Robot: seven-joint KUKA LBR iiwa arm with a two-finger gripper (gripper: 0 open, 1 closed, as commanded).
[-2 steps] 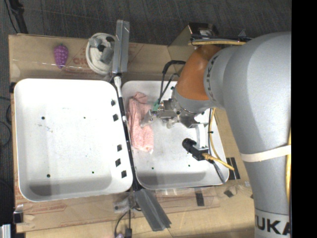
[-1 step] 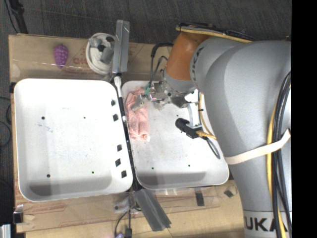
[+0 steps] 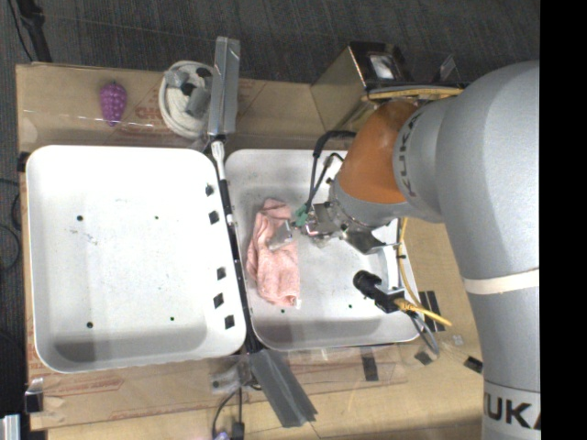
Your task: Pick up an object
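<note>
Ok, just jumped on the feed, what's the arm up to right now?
The arm is reaching down into the right bin, with its gripper at the upper edge of a crumpled pink cloth lying in that bin's left half. The cloth looks flat on the bin floor, not lifted. The left bin sits alongside, and a purple object rests on the bench beyond it.
</note>
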